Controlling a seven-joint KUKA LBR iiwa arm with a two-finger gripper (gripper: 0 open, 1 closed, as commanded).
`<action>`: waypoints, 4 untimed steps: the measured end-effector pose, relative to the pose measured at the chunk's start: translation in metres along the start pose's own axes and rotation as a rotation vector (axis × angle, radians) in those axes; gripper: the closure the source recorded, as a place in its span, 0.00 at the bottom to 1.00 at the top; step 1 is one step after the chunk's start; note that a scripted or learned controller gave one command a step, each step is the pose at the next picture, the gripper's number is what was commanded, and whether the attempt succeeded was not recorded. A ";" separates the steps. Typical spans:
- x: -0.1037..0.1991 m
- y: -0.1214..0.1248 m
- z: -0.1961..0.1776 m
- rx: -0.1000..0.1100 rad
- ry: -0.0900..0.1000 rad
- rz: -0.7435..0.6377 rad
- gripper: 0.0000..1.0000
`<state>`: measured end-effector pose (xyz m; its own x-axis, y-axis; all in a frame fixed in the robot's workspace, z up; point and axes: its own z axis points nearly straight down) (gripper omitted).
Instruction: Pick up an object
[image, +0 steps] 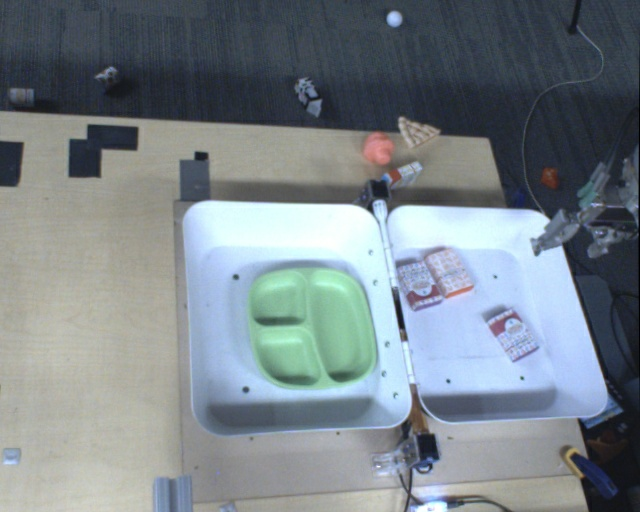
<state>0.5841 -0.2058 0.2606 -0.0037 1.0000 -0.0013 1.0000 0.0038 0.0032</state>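
Three small red-and-white packets lie in the right bin (560, 300). Two of them, one packet (419, 284) and its neighbour (450, 271), sit side by side near the bin's left wall. The third packet (512, 333) lies alone toward the middle right. My gripper (566, 229) hangs over the bin's upper right corner, reaching in from the right edge of the view. It is well apart from all three packets, and nothing shows in its grasp.
The left bin (205, 300) holds a green divided plate (311, 326). Behind the bins on the bench lie a pink ball (378, 148), a toy pizza slice (418, 131) and a small tube (405, 175). A cable runs along the right side.
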 end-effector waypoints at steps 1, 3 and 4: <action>0.041 -0.043 0.146 0.002 0.002 0.001 0.00; 0.041 -0.042 0.135 -0.003 0.001 0.000 0.00; 0.096 -0.095 0.173 -0.007 0.000 0.002 0.00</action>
<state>0.4897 -0.1105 0.0871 -0.0015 1.0000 -0.0014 0.9999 0.0015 0.0105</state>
